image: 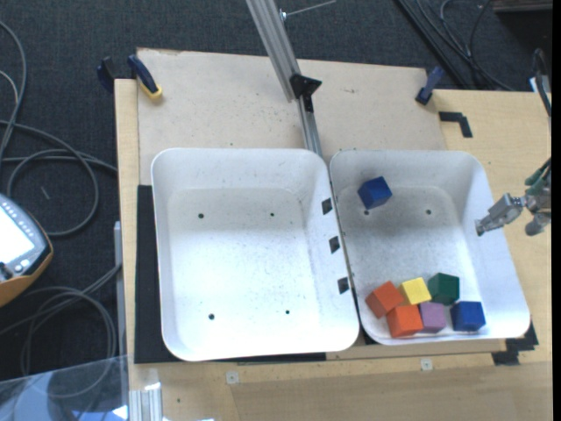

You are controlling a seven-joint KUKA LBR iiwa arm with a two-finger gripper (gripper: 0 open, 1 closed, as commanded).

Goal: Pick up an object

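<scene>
Hand (513, 215) hangs at the right bin's (491, 235) right rim, holding nothing; its spread cannot be judged. Lone blue cube (374, 192) sits apart near the far wall: apparently light, rigid, smooth-faced. Recommend gripping two opposite flat sides.

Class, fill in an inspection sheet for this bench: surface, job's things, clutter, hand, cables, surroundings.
Surface: wooden bench bearing left bin and right bin.
Job's things: blue cube alone at the right bin's far end; orange, red, yellow, purple, green and blue cubes clustered at its near end.
Clutter: nothing seen.
Hand: hand at the right bin's right rim, holding nothing.
Cables: black cables on the floor.
Surroundings: dark carpet; blue clamps.
</scene>
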